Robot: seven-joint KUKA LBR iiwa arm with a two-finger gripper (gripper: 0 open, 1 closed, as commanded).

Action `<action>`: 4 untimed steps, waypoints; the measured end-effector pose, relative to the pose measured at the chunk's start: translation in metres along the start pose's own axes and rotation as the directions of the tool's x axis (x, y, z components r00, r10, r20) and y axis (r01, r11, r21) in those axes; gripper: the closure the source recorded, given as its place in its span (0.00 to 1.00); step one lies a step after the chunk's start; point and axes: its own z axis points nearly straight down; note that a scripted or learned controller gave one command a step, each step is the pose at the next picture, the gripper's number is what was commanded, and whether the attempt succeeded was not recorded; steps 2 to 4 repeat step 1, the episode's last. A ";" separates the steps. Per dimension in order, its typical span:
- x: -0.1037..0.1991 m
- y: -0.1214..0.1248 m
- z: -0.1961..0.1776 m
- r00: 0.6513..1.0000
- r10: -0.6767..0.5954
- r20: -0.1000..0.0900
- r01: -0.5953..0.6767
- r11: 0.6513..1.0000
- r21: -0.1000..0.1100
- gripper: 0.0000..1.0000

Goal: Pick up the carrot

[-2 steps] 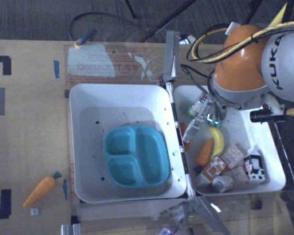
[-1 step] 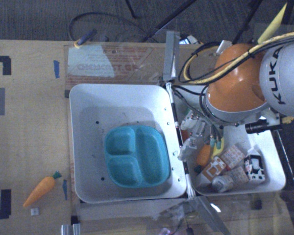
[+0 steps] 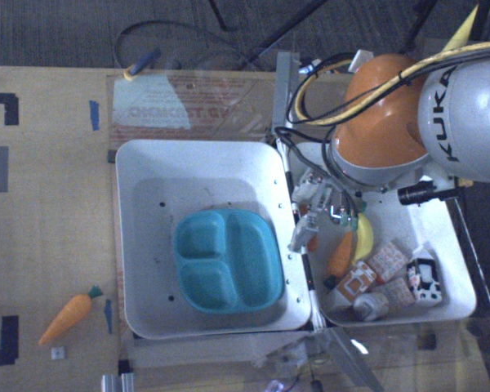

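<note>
Two bins side by side on bench (image 3: 49,243). Left bin (image 3: 139,170) holds a divided tray (image 3: 227,261), near-centre. Right bin (image 3: 457,288): carrot (image 3: 340,254) at left beside banana (image 3: 363,237), small cartons (image 3: 385,264) and a bottle (image 3: 371,305) nearer. Tool (image 3: 320,211) over right bin's left edge. Second carrot (image 3: 65,318) on bench, near left, outside bins.

Bench (image 3: 49,121) with bins (image 3: 139,178), carrot (image 3: 65,318)

Orange carrot (image 3: 340,255) tilted in right bin (image 3: 465,300)
</note>
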 end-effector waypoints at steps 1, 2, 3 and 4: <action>0.082 0.026 0.000 1.000 0.008 -0.004 -0.008 1.000 0.001 0.00; 0.082 0.026 0.000 1.000 0.008 -0.004 -0.008 1.000 0.001 0.00; 0.082 0.026 0.000 1.000 0.008 -0.004 -0.008 1.000 0.001 0.00; 0.082 0.026 0.000 1.000 0.008 -0.004 -0.008 1.000 0.001 0.00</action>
